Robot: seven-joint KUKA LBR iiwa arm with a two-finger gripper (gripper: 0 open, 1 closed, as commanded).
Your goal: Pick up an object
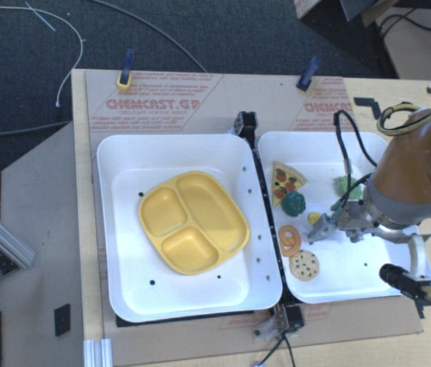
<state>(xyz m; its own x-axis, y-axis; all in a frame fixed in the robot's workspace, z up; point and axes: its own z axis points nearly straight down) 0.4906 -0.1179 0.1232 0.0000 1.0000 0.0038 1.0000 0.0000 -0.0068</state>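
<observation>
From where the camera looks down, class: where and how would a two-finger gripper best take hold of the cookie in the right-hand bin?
The cookie lies flat and is round, so probably come straight down and pinch across its rim. Set the fingers along the near-far line: the pretzel sits close at its upper left, while bare bin floor lies to its right.

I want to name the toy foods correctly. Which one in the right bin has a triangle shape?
The pizza slice, near the bin's left wall at the far end. It is a pointed wedge with red dots; the pretzel and cookie are round.

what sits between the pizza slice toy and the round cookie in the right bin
In the camera view: a dark green round toy, then an orange pretzel-shaped ring.
</observation>
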